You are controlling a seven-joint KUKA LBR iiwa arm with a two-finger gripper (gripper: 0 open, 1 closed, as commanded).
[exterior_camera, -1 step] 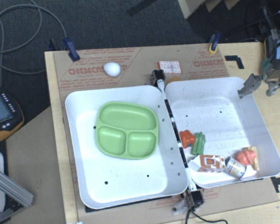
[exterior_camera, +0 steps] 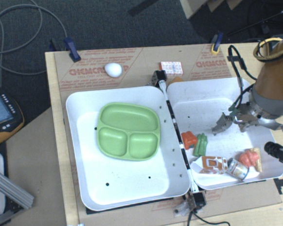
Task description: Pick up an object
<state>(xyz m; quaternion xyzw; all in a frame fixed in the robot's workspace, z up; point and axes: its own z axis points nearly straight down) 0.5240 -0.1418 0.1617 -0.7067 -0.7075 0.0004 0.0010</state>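
Observation:
In the right bin [exterior_camera: 206,93], several small objects lie along the near side. They are an orange piece [exterior_camera: 188,140], a green piece [exterior_camera: 200,145], a white and orange packet [exterior_camera: 213,164], a silver can [exterior_camera: 237,170] and a pink-orange lump [exterior_camera: 251,157]. My gripper [exterior_camera: 223,122] hangs over the middle of this bin, up and to the right of the green piece and apart from it. Its fingers look open, with nothing between them.
A green divided plate [exterior_camera: 129,131] lies in the left bin [exterior_camera: 88,177]. Behind the bins, a white ball [exterior_camera: 113,69] and a small patterned box [exterior_camera: 171,67] rest on the cardboard. Blue clamps [exterior_camera: 71,49] hold the back edge. The arm fills the right side.

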